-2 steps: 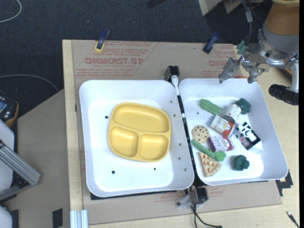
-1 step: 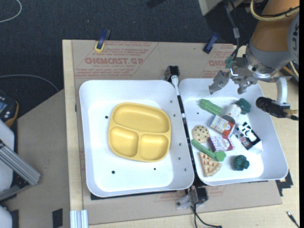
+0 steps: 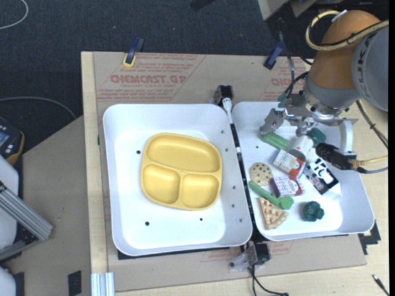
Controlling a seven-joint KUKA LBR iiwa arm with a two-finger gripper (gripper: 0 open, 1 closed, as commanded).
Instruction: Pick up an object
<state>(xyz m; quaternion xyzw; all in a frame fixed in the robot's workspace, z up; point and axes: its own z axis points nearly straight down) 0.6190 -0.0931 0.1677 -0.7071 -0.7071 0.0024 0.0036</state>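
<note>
arm [image 3: 336,54] bent down | gripper [image 3: 295,128] over right bin [image 3: 352,217]

One fixed camera looks down at a slant from above the bench [image 3: 185,73], taking in both white bins [image 3: 117,165] from moderate height.

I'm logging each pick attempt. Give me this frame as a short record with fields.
left bin: yellow divided plate
right bin: cookie, pizza slice toy, dark green lump, green stick, small packets
arm: above right bin's far end
tool: low over clutter, grasp unclear
</note>
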